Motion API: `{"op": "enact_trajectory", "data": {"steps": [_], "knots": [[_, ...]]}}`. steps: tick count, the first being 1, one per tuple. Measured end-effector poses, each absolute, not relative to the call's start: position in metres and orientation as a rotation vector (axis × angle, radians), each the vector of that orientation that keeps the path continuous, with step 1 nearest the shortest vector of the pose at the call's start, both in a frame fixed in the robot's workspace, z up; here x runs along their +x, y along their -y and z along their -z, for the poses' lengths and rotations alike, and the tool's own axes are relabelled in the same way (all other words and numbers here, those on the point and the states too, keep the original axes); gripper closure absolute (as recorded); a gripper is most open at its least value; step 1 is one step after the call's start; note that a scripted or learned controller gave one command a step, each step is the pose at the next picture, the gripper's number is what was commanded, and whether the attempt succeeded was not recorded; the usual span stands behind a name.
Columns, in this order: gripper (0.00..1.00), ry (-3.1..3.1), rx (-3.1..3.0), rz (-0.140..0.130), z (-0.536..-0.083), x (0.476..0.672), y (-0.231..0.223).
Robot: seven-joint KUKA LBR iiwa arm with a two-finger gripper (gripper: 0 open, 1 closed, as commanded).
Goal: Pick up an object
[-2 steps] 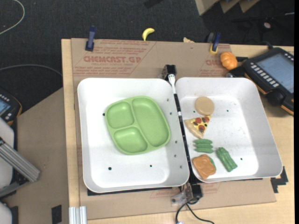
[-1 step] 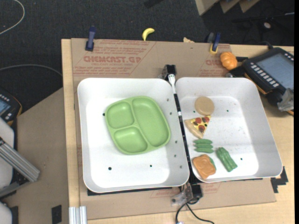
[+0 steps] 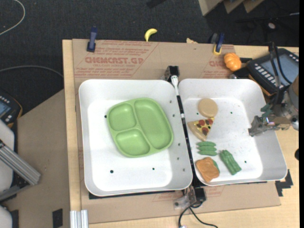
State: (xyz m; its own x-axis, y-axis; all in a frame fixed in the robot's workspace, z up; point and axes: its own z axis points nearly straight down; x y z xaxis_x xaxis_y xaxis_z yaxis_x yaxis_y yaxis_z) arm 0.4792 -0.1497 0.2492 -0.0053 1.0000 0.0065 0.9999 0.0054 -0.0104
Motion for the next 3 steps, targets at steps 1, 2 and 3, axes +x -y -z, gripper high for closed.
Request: {"op": "enact_trajectory", "data": {"steps": [1, 2, 3], "knots": [[1.0, 2.222, -2.21, -0.002, -0.225, 0.479, 0.096], [1.0, 2.239, -2.21, 0.014, -0.298, 0.481, -0.001], [1.0, 2.216, -2.217, -0.01, -0.211, 0.519, 0.0]]}}
